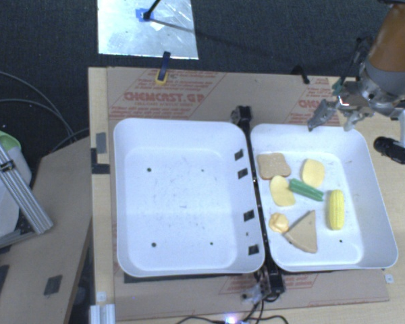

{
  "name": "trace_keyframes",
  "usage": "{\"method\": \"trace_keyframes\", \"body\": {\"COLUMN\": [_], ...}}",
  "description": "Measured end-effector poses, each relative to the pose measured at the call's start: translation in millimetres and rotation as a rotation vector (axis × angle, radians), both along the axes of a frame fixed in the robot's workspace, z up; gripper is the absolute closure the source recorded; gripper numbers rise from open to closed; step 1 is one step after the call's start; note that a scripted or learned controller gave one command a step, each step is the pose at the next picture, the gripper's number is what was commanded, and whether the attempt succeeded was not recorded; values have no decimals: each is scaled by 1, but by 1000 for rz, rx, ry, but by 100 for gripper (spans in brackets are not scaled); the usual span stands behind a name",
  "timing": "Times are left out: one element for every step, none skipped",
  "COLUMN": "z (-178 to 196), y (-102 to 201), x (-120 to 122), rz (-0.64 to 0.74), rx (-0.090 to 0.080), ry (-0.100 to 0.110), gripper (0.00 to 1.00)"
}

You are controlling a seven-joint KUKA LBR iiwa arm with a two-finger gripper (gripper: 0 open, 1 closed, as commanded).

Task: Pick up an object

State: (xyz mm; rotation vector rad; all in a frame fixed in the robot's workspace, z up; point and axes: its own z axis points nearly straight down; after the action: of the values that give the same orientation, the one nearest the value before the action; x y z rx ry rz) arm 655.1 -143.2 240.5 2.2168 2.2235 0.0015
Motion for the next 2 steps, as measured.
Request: {"method": "trace_keyframes", "body": {"z": [-128,-158], "y": [-25,-67], "x": [-80,-130], "rz": [-6,-8], "rx": [3,-1], "ry": [14,5], "gripper": [0,0]}}
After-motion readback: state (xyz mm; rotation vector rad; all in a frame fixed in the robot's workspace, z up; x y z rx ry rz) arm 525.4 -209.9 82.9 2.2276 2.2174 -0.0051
